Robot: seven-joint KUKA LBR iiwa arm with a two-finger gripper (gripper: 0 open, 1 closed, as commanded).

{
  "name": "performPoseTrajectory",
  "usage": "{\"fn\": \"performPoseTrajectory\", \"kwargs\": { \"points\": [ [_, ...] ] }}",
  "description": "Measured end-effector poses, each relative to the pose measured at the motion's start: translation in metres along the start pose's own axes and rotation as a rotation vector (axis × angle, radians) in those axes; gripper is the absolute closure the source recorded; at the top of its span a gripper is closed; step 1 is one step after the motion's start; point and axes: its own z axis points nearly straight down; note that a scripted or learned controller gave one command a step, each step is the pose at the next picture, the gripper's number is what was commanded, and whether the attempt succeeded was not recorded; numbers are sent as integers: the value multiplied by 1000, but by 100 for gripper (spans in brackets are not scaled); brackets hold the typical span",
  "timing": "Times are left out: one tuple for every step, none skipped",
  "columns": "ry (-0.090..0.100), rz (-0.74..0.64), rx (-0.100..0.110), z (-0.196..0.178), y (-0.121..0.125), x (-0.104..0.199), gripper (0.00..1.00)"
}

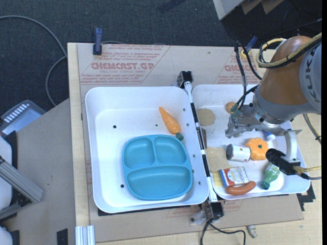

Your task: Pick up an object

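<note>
Red sausage [240,189]: smooth, curved, lower edge of right bin [301,185].
Blue tray [157,166]: glossy plastic, three compartments, left bin [102,137].
White cylinder [237,152]: just below the gripper, apart from it.
Orange pumpkin [257,149]: round, beside cylinder.
Gripper [237,128]: metal, right bin's middle; jaw state cannot be told.
Carrot [170,120]: tapered, above tray.

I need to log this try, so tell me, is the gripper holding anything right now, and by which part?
It cannot be told. The gripper is down in the right bin, and no object shows between its fingers.
</note>
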Motion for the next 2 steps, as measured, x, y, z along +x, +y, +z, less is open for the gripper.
{"fn": "performPoseTrajectory", "kwargs": {
  "points": [
    [1, -2, -1, 0, 0, 1, 0],
    [0, -1, -1, 92, 3, -44, 0]
  ]
}}
